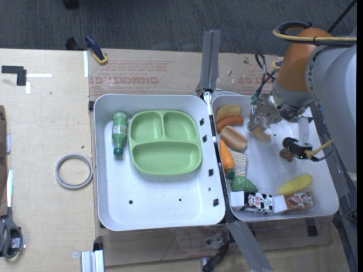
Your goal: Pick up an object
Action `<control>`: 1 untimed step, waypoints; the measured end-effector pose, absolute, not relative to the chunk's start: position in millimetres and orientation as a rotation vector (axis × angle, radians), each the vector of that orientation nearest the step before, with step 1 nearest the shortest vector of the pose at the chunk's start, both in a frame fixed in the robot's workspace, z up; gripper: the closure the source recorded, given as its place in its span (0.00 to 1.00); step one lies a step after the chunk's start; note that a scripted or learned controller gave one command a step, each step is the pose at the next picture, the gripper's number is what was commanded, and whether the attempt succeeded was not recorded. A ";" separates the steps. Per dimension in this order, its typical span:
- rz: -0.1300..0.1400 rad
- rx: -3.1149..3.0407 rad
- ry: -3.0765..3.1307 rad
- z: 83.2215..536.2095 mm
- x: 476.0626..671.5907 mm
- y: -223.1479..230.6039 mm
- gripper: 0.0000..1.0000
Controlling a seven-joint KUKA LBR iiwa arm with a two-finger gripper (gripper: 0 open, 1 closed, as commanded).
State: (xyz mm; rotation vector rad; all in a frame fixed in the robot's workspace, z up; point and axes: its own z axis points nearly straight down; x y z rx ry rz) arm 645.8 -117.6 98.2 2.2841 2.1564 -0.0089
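My gripper (pixel 258 122) hangs low over the back middle of the right bin (pixel 324 192), reaching in from the right. A small tan piece (pixel 260 134) shows right under its tip; whether it is gripped I cannot tell. Just left of the gripper lie an orange sausage (pixel 229 120) with a yellow piece (pixel 228 111) behind it, and a brown bread roll (pixel 233 137). Further forward along the left wall are a carrot (pixel 226 156), a waffle-patterned piece (pixel 240 163) and a green vegetable (pixel 242 183).
A cow-print carton (pixel 258 202), a yellow corn cob (pixel 295 183) and a brown packet (pixel 297 201) lie at the right bin's front. The left bin (pixel 164 200) holds a green divided plate (pixel 165 142) and a green bottle (pixel 118 132). A grey ring (pixel 74 170) lies on the bench.
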 end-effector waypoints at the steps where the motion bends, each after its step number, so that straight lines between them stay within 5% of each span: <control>1: -0.009 2.285 2.156 98.1 645.8 -117.5 0.00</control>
